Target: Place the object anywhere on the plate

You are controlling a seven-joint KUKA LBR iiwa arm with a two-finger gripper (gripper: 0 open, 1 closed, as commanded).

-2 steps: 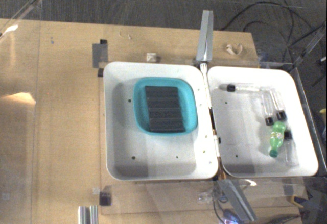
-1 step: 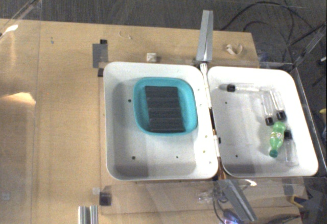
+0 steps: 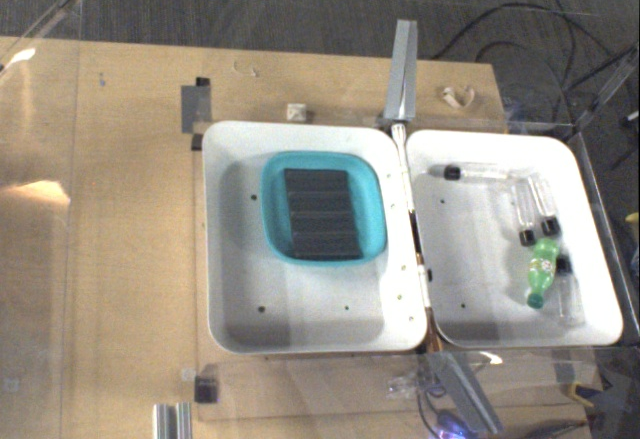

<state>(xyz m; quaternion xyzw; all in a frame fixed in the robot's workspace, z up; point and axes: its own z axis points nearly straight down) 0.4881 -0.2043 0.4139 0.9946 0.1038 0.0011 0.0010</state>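
Nearest me, at the near edge of the pale wooden bench (image 3: 110,227), sits a small black block (image 3: 205,389), with a ribbed silver metal piece (image 3: 172,419) just beside it at the very edge. Further right along that edge a grey angled bracket (image 3: 465,405) juts out below the seam between the two bins.

Next comes the left shallow white bin (image 3: 215,257). A teal rounded-square plastic plate (image 3: 272,212) lies flat in its far half, near the wall shared with the other bin, and a dark ribbed rectangular insert (image 3: 322,215) covers most of the plate's middle.

Beside it, the right shallow white bin (image 3: 470,257) holds the task's thing – a small green plastic bottle (image 3: 541,272) lying on its side near the bin's right wall, well apart from the plate. Two clear tubes with black caps (image 3: 535,212) lie just beyond the bottle, and a third clear black-capped tube (image 3: 478,171) lies along the bin's far wall.

Beyond the bins, a grey metal post (image 3: 403,72) stands at the far end of their seam. A small white cube (image 3: 296,112) and a dark grey bracket (image 3: 198,105) sit by the left bin's far edge – black cables (image 3: 520,22) trail over the grey carpet past the bench.

As for the gripper, I cannot tell its state.
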